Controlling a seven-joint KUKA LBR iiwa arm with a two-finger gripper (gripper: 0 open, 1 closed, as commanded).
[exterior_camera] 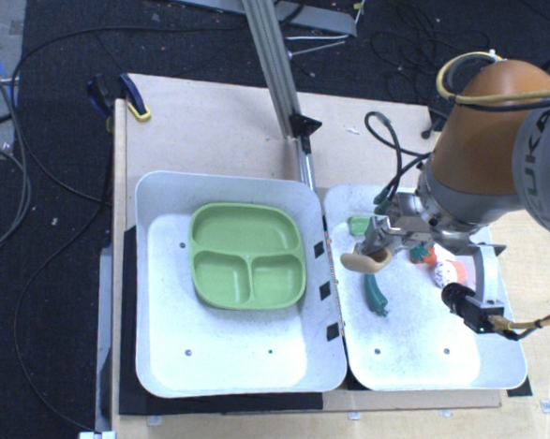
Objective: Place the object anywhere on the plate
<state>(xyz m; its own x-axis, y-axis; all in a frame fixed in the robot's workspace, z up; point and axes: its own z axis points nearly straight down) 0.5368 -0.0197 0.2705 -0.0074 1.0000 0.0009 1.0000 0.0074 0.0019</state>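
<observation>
a pale wooden counter (216, 125) sits on a dark floor strewn with cables, and it carries two shallow white bins side by side. the left bin (153, 346) holds a green plate (249, 256) with three compartments, lying flat in the middle left of the frame. the right bin (452, 367) holds my clutter: a teal, stick-shaped thing (376, 294) lying at a slant, a green piece (357, 225) near the bin's upper left corner, and a small red and white item (445, 271) toward the right.

my claw (378, 249) hangs over the upper left part of the right bin, and a tan, rounded object (364, 260) sits right at its tip. i judge i am gripping it, the claw closed on it, though my wrist hides much of the contact.

what matters for the coming move is direction: the plate lies to the left of my claw in the frame, across the two bin rims that meet between us. the tan object's long axis runs roughly left to right, so i reckon a lift and a leftward carry would bring it over the plate's nearest, right-hand compartment first.
</observation>
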